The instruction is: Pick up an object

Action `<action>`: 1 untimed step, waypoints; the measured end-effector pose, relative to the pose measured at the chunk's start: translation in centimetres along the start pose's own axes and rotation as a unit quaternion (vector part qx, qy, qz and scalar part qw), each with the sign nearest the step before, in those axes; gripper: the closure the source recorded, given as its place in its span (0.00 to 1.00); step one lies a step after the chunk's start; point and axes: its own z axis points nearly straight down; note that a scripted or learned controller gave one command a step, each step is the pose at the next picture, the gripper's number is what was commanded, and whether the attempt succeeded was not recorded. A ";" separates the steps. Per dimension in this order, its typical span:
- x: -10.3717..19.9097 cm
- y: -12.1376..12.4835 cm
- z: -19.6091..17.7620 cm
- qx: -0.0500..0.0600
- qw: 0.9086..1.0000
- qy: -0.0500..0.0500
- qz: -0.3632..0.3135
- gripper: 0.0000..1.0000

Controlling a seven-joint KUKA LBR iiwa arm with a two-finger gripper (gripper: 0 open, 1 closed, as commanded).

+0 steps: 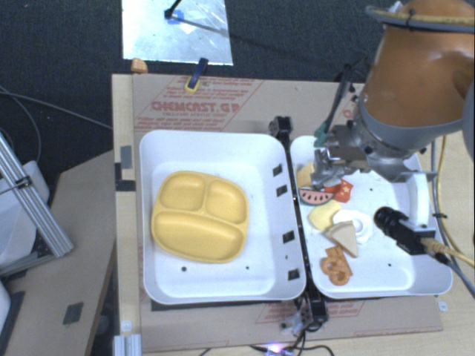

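Tool point(326, 175) low in right bin point(423, 273), near left wall, just above flat watermelon slice point(315, 196); grip state cannot tell. Toward front edge: pale yellow lump point(323, 215), bread wedge point(344, 237), twisted orange pretzel point(336, 265). Left bin point(223, 277) carries glossy yellow divided plate point(199, 215).

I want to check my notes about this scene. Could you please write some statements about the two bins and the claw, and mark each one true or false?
1. The yellow divided plate lies in the left bin. True.
2. The pretzel lies on the plate. False: it lies in the right bin, near the front edge.
3. The claw is over the right bin, close to the watermelon slice. True.
4. The toy foods are spread over both bins. False: they all lie in the right bin, and the left bin holds the plate.
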 end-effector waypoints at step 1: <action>4.9 -0.1 -4.8 0.000 1.000 0.001 0.000 1.00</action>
